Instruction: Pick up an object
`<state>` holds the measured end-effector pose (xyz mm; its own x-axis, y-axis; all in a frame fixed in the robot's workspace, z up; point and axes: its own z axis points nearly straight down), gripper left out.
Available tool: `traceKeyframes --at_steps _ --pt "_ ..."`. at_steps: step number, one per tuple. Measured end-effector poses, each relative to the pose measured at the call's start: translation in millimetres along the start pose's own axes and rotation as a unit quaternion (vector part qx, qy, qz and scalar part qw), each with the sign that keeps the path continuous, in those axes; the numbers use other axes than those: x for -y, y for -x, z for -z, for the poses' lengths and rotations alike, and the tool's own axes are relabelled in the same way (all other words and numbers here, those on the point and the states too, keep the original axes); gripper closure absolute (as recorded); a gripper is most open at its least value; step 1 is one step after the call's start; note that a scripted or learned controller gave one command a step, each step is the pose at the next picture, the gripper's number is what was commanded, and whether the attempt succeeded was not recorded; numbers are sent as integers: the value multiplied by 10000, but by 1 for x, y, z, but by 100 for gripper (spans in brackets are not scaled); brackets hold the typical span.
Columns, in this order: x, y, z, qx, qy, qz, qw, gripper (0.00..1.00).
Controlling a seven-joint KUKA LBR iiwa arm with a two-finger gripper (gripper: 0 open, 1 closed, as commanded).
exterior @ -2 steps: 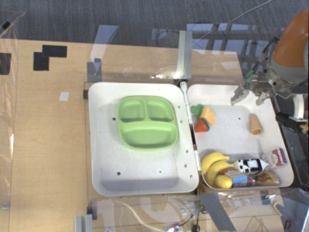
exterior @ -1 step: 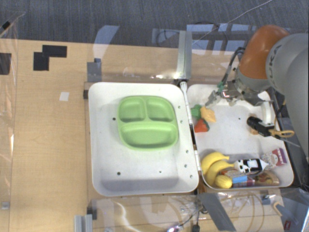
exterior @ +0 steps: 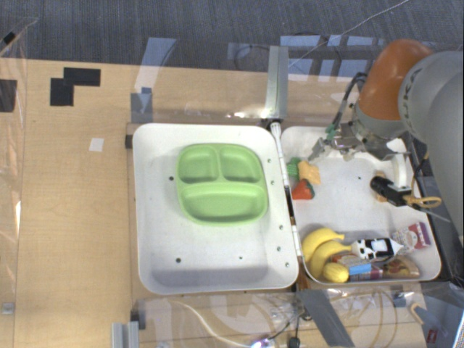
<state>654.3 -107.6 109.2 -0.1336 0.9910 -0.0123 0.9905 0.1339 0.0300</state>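
Observation:
My gripper [exterior: 332, 146] hangs over the far part of the right bin [exterior: 348, 183], below the orange band of the arm. Nothing can be seen between its fingertips. Just left of and nearer than it, against the bin's left wall, lie a pale yellow piece [exterior: 310, 172], a small green piece [exterior: 292, 169] and a red-orange piece [exterior: 303, 190]. Along the bin's near wall are a bunch of bananas [exterior: 325, 249], a black-and-white cow toy [exterior: 374, 249] and a pink-and-white packet [exterior: 414, 234].
The left bin [exterior: 156, 252] holds a green divided plate [exterior: 221, 182] near its middle. A metal divider [exterior: 284, 187] runs between the two bins. Some thin pen-like items [exterior: 370, 270] lie beside the bananas.

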Motion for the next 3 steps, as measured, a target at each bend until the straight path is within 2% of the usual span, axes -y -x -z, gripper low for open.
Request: traceKeyframes --at_steps 1,2,3 --pt "22 -20 -18 -38 -82 131 9999 0" --pt "-17 -3 -21 -53 -100 29 9999 0" --pt "1 -20 -19 -56 -83 743 9972 0"
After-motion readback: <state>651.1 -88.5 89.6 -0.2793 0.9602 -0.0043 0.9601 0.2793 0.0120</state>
